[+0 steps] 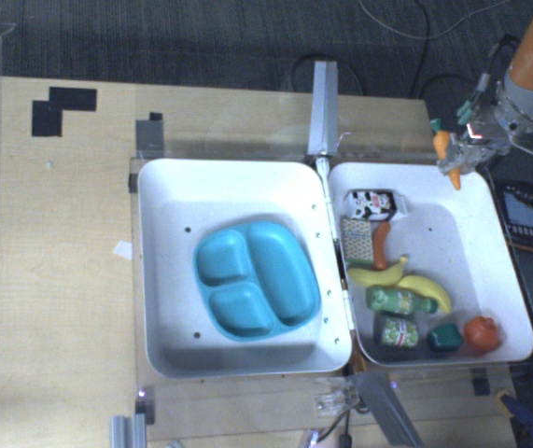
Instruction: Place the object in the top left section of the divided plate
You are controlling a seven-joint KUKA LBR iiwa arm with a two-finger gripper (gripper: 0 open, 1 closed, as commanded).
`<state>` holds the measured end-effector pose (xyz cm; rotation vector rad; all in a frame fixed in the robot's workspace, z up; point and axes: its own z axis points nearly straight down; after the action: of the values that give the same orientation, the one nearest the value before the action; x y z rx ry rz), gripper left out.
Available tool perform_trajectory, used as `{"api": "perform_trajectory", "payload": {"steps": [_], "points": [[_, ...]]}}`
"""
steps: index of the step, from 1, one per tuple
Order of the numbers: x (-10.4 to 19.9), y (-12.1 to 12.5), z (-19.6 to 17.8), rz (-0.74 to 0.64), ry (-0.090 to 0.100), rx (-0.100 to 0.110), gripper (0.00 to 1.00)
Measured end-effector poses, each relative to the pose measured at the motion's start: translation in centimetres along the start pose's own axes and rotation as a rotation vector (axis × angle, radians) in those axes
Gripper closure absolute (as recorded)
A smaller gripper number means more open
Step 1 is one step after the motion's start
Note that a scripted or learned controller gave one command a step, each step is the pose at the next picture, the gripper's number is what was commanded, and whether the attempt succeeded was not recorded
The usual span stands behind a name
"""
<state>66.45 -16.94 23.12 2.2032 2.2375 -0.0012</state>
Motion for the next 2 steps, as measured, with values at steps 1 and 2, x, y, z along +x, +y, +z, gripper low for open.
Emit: {"api": "perform_trajectory", "payload": {"steps": [1, 2], "points": [[7.4, -4.3, 0.3, -0.009, 0.002, 0.000, 1.00], [13.9, -10.8, 4.9, 0.037, 0.002, 0.004, 1.00]]}}
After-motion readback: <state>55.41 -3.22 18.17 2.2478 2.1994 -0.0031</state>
